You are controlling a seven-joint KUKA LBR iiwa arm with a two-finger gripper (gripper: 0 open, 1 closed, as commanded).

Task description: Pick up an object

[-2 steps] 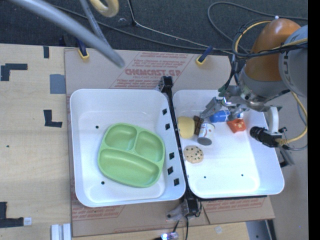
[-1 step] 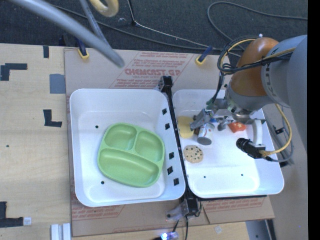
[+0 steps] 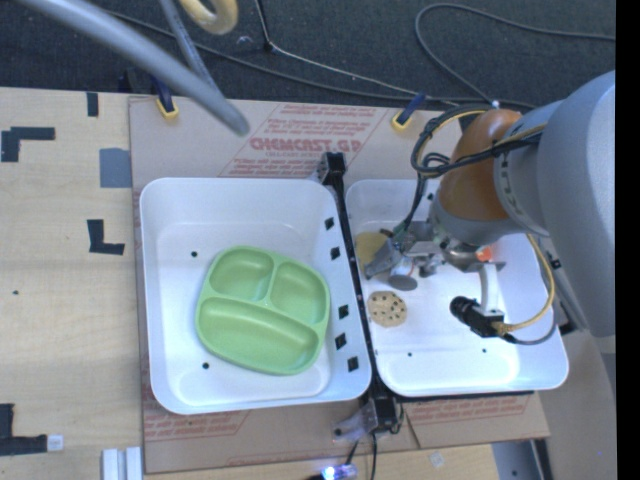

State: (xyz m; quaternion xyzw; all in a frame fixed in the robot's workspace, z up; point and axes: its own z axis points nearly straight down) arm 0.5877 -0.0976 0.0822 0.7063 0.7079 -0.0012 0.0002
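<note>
On the left of the worktop (image 3: 60, 268) sits the left bin (image 3: 160, 298). A green plate (image 3: 264, 310) with three parts lies flat in it, nearly in the middle. It looks like stiff plastic, light and smooth. It is wide and low, so the best place to take hold would be its thin rim, and it might slip.

A black strip runs between the two bins. Just right of it is the right bin (image 3: 530, 368). Near its left wall lies a small round cookie (image 3: 387, 309) with dark spots. It looks light and flat. If it is a real cookie it could crumble, so a soft pinch across its edges would be best. Just beyond it, on the far side, is a yellowish thing (image 3: 372, 245), partly hidden, and I cannot tell what it is.

The gripper (image 3: 400, 268) is down low in the right bin, just above the cookie and close to the yellowish thing. Its fingers are too blurry and small to see well, so I cannot tell if they are apart or closed, or if they hold anything. The grey arm (image 3: 560, 168) with its orange band comes in from the right.
</note>
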